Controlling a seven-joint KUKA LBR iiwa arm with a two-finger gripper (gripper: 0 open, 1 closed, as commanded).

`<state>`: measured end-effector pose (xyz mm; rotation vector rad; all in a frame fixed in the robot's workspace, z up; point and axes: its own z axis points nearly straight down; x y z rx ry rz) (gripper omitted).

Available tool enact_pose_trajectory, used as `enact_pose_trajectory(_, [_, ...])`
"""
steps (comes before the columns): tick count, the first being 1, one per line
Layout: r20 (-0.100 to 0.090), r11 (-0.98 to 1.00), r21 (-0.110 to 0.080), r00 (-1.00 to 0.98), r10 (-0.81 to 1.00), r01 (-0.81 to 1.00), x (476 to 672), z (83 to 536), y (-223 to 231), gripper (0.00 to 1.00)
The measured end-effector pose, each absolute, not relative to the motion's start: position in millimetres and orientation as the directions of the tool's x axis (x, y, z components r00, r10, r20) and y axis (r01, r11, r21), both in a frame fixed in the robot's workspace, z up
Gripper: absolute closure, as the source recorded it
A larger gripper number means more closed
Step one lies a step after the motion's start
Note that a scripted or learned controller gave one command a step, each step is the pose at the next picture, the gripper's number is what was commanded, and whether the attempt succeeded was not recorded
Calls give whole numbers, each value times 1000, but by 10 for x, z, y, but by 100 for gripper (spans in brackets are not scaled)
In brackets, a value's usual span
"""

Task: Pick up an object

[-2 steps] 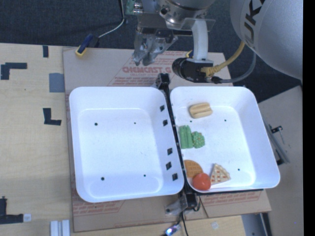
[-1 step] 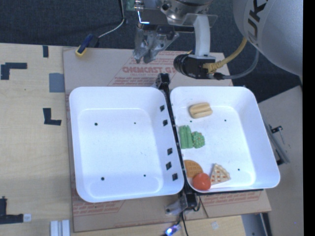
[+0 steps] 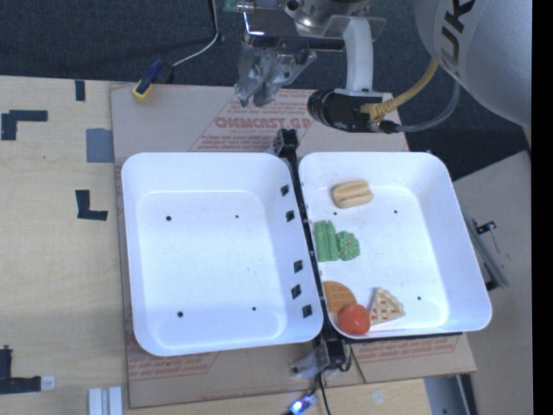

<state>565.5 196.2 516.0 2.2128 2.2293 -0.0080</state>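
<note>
The metal pincer (image 3: 257,89), fingers pressed together on nothing, hangs above the cardboard; well below it lie a tan bun (image 3: 352,194) and bumpy green piece (image 3: 335,242).

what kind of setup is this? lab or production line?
Probably a lab grasping testbench, not a production line: two shallow white bins taped onto cardboard, toy food such as a tomato and a bread roll as pick targets, and an industrial arm's gripper hanging above the bins.
</note>
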Motion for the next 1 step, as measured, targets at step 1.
enact_pose_trajectory(1, [-5,8,-4,-8,1000,1000,5656,5256,1967,100])
